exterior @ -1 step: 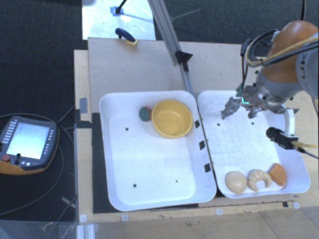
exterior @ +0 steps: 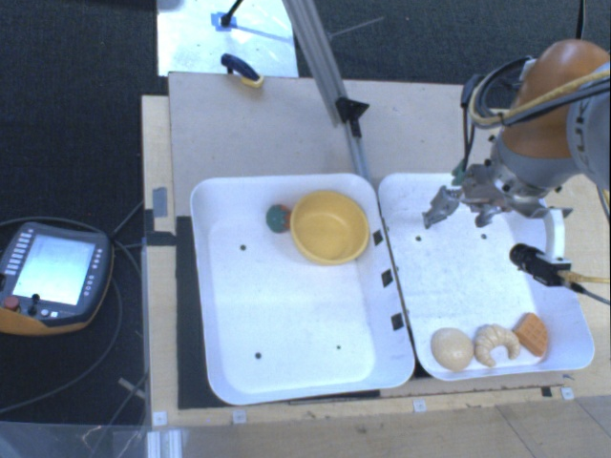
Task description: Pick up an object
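Bench, two white bins [exterior: 220, 284]. Gripper [exterior: 458, 210]: fingers spread, empty, above right bin. Step: approach. Next: descend onto croissant [exterior: 495, 343].

teach pendant [exterior: 52, 277] on floor, left | blue-yellow clamp [exterior: 242, 68] on board's far edge

Yellow bowl [exterior: 329, 227]; dark green ball [exterior: 277, 218]; white bins [exterior: 286, 351]; cream egg [exterior: 452, 348]; tan croissant [exterior: 496, 343]; orange waffle [exterior: 533, 334].
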Controlling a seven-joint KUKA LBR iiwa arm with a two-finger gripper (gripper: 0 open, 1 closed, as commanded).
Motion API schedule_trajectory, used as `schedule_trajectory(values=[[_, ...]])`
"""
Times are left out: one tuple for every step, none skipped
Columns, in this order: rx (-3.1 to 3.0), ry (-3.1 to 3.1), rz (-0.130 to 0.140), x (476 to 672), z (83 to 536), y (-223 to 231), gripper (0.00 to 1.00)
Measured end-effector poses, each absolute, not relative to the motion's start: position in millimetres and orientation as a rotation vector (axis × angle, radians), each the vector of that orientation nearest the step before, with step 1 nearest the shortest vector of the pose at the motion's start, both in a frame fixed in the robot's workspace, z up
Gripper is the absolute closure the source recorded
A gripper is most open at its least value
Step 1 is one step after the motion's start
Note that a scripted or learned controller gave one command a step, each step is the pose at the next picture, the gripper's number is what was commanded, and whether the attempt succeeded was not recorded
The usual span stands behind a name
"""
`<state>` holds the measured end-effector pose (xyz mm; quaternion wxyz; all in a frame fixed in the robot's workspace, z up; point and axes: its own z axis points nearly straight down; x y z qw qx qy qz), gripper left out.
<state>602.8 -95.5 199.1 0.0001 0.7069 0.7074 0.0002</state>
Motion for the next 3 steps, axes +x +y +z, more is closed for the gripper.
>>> schedule_trajectory(values=[[2.224, 2.223, -0.004, 601.5, 138, -101, 0.00], [2.223, 2.223, -0.003, 600.6, 88, -101, 0.00], [2.221, 2.220, 0.002, 602.2, 101, -101, 1.00]])
